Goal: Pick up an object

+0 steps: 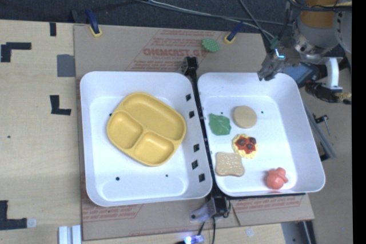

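tomato: one, right bin's near right corner
toast: one, near edge
pizza: one, mid-bin
leaf: one
cookie: one, the pick nearest the tool
tray: one, left bin
gripper: over far edge, nothing in it, openness hard to call; cookie sits nearer-left of it

Divided tray set in left bin. Five food pieces grouped in right bin. Gripper positioned over its far rim.
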Robot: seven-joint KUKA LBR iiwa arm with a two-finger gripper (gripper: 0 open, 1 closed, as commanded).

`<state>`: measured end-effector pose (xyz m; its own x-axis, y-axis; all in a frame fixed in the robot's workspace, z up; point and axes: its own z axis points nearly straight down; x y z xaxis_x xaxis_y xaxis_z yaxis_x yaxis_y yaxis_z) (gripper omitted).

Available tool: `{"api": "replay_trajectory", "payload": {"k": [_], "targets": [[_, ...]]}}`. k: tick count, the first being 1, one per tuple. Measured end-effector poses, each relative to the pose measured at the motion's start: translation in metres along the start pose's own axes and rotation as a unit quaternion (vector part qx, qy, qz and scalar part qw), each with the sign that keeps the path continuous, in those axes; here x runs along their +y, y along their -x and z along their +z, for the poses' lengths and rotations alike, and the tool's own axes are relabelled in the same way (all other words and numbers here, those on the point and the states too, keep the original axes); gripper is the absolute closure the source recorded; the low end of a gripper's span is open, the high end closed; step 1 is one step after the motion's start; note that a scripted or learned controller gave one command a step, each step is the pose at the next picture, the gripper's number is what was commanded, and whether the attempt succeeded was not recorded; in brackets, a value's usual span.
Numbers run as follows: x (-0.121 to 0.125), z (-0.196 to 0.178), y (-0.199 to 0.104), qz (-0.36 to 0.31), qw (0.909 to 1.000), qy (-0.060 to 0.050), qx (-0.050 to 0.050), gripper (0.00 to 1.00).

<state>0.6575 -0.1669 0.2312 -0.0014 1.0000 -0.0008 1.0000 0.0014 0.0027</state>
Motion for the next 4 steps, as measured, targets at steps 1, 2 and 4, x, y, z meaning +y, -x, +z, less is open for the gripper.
{"api": "replay_trajectory", "payload": {"k": [1,2,4], "targets": [[-0.012,-0.001,-0.05,-0.002,1.0,-0.002,0.001,1.0],[-0.04,-0.006,-0.104,-0.002,1.0,-0.003,0.001,1.0],[-0.089,-0.019,-0.201,-0.003,1.0,-0.003,0.001,1.0]]}}
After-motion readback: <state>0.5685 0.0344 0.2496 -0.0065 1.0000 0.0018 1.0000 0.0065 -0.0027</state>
